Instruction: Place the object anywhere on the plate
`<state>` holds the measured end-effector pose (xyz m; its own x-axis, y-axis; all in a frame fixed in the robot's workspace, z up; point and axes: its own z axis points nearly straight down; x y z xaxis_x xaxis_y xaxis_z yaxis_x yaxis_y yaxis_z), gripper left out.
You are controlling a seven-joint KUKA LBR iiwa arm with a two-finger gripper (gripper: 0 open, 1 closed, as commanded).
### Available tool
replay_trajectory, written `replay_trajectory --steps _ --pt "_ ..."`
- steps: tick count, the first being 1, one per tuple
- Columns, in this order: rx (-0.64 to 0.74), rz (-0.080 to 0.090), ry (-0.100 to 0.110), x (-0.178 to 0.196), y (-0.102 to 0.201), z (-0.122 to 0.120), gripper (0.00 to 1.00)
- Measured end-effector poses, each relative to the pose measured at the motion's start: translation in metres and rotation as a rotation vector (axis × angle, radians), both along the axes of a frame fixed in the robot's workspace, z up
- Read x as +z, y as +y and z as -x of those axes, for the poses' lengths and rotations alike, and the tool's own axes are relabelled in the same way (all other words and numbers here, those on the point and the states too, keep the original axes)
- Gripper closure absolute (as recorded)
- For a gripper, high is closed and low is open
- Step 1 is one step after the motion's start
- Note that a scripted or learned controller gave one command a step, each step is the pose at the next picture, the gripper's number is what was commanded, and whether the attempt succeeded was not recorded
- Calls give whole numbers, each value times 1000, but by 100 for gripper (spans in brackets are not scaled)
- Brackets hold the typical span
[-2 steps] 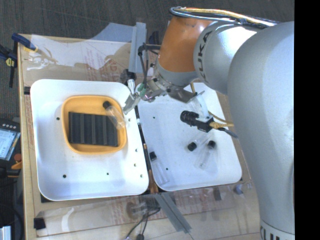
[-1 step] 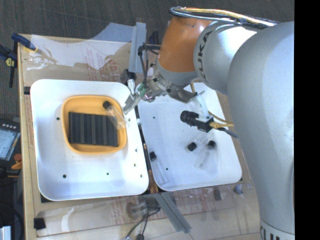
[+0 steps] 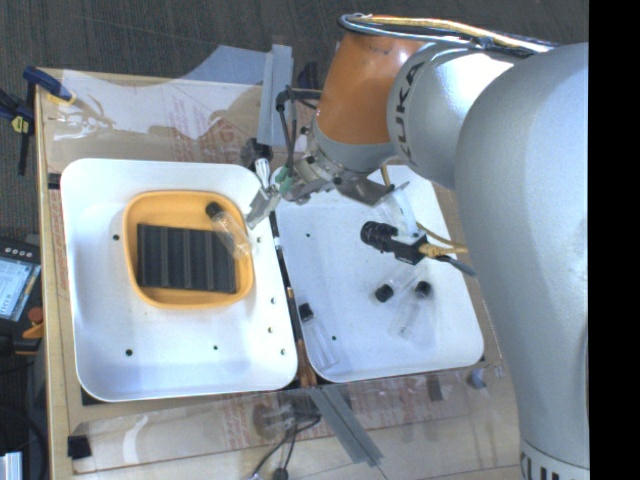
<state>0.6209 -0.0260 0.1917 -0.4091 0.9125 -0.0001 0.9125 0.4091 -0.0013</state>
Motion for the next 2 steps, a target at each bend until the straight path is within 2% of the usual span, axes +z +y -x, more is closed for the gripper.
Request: replay_trajectory --steps 1,2 --pt "0 0 0 0 0 0 0" --pt "111 0 -2 53 50 28 0"
